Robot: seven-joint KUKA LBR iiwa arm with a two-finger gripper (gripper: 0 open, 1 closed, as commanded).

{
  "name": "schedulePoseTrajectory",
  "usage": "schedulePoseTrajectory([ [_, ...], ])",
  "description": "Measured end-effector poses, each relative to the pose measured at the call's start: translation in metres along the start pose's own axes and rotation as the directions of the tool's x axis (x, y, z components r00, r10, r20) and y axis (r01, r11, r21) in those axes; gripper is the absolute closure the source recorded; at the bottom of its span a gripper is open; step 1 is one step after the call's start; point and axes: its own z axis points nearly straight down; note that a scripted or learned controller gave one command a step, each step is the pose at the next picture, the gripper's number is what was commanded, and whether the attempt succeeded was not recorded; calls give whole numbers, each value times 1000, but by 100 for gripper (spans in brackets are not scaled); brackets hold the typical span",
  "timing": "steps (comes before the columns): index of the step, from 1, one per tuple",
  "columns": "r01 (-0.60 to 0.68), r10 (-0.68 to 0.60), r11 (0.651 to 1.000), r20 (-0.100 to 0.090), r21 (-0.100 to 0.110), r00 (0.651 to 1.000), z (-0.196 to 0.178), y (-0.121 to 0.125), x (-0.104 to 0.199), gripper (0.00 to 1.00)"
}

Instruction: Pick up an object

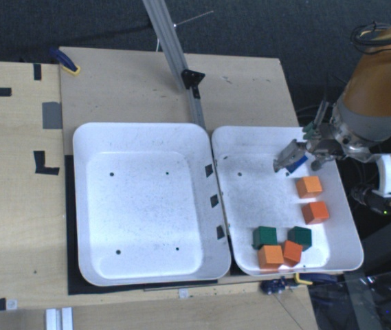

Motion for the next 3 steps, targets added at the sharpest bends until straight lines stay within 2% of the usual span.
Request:
schedulePoseTrajectory([
  [1, 0, 0, 1000, 0, 0, 1000, 0, 0, 0, 0],
  [3, -1, 1, 1000, 0, 5, 1000, 87, -3, 2, 0],
])
